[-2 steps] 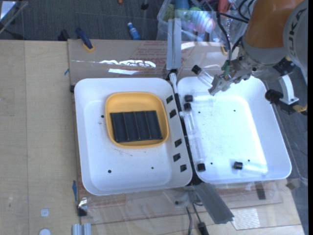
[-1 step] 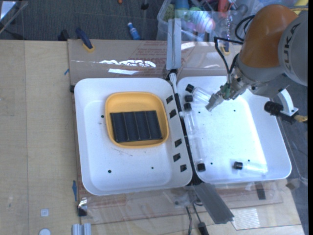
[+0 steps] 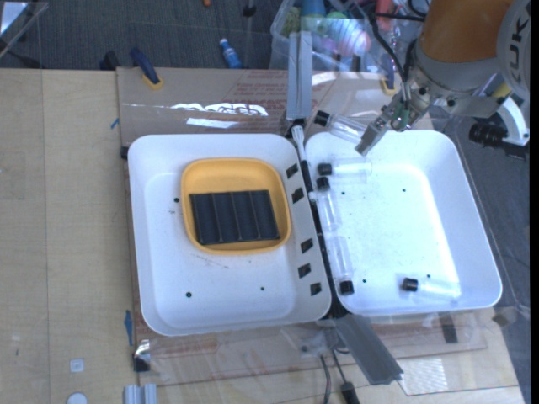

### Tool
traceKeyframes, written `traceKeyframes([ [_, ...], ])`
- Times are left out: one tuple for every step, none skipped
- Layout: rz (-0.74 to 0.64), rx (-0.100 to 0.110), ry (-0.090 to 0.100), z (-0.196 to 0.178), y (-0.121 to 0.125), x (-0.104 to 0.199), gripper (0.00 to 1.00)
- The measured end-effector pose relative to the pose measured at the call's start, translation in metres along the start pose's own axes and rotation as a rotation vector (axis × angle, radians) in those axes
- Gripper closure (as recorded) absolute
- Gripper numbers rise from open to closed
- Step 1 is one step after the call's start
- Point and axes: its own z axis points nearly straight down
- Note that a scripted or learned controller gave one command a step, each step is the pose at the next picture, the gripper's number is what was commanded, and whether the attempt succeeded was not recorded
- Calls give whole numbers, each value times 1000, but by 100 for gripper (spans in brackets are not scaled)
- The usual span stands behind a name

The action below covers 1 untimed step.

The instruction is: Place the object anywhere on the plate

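A dark grey ribbed rectangular object (image 3: 234, 216) is seen lying flat on the yellow plate (image 3: 192, 178), covering most of the plate's floor, with its long sides running roughly parallel to the plate's near and far rims. The plate, squarish with rounded corners, is set in the left white bin (image 3: 160, 293), toward that bin's far half and about midway between its left and right walls. The near half of the left bin's floor is marked by a few small dark specks. A row of small black clips (image 3: 305, 247) is seen along the seam where the two bins meet. In the right white bin (image 3: 472, 225), clear tube-like pieces with black ends are lying along the left wall (image 3: 333, 225), and one more clear piece with a black cap (image 3: 425, 287) is lying near the bin's near right corner. The gripper (image 3: 370, 137) is held above the far left corner of the right bin, well apart from the plate and the object; whether its fingers are spread or closed cannot be told, and nothing is seen between them. Above it, the arm's orange band (image 3: 467, 15) is seen at the upper right. Beyond the bench's far edge, a clear box of coloured items (image 3: 337, 15) is standing on the floor.
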Motion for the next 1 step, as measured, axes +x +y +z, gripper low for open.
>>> traceKeyframes([
  [-251,3,5,40,13,4,100],
])
